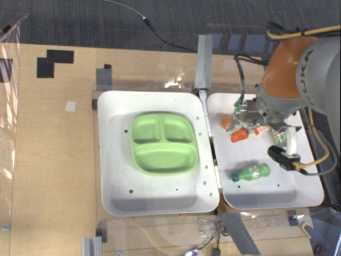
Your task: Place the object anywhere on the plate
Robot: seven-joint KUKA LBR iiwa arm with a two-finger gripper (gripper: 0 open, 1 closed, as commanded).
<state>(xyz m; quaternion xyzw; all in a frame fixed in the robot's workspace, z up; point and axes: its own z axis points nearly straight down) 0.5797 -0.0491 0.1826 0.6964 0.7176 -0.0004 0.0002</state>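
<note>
A green divided plate (163, 143) lies in the left white bin (114, 191). In the right bin (298, 193) lie a green bottle (250, 172) on its side, an orange carrot-like piece (239, 135), a second orange piece (227, 121) and a small red-and-white object (260, 130). My gripper (250, 115) hangs over the back of the right bin, just above and beside the orange pieces, under the orange-banded wrist (285, 71). A green-and-white object (281, 137) lies to its right.
A metal divider (203, 71) runs between the bins at the back. A black cable plug (281, 157) hangs off the arm over the right bin. Wooden bench (48, 159) spreads to the left, with black markers (53, 61).
</note>
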